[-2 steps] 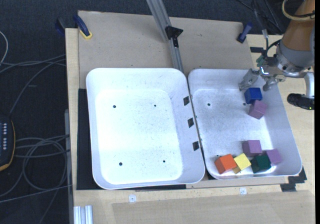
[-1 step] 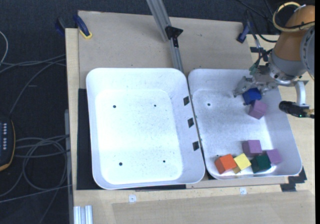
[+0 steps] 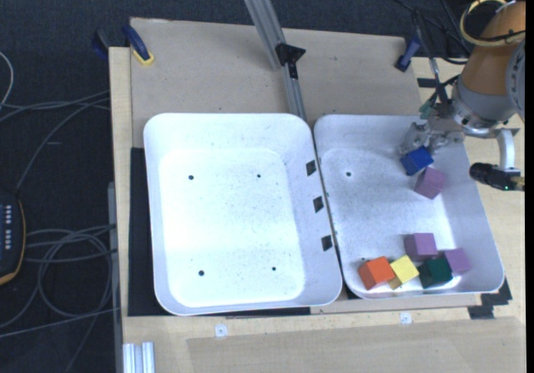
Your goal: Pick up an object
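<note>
My gripper (image 3: 420, 148) hangs over the far right part of the right bin (image 3: 367, 204), under the arm's orange-banded wrist (image 3: 492, 46). A blue block (image 3: 415, 162) sits tilted at the fingertips, its top edge tucked between the grey fingers (image 3: 410, 144), so the gripper is shut on it. Just below and right of it lies a pale purple block (image 3: 430, 183) on the bin floor, close to the blue block but apart from the fingers.
Along the right bin's near edge lie an orange block (image 3: 375, 271), a yellow block (image 3: 404, 268), a green block (image 3: 435, 271) and two purple blocks (image 3: 420, 244) (image 3: 456, 260). The left bin (image 3: 167, 221) adjoins it. A slanted metal pole (image 3: 267, 21) crosses the back.
</note>
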`<state>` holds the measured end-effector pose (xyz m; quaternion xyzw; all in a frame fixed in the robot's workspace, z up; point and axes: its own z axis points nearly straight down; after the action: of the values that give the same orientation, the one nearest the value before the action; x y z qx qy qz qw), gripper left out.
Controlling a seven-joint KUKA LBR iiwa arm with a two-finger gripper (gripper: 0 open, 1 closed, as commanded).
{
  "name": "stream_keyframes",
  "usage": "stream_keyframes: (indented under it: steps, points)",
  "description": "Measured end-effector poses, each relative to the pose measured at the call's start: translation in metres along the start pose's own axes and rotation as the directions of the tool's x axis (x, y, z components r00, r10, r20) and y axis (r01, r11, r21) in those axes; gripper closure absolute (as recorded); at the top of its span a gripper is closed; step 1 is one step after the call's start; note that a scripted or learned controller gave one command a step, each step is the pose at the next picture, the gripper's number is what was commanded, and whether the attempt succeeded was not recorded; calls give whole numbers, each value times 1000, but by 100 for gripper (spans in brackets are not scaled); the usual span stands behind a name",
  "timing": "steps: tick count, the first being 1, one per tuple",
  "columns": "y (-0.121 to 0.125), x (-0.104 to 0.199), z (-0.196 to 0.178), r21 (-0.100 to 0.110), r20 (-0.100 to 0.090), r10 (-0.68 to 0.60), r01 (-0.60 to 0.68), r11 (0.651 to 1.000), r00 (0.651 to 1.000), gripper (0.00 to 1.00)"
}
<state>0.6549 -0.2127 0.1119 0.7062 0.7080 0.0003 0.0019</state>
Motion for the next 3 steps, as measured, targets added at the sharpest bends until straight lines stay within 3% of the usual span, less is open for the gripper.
stream_keyframes:
  steps: [3]
  points:
    - [13, 8, -153, -5, 0, 1, -1, 1000, 1000, 100]
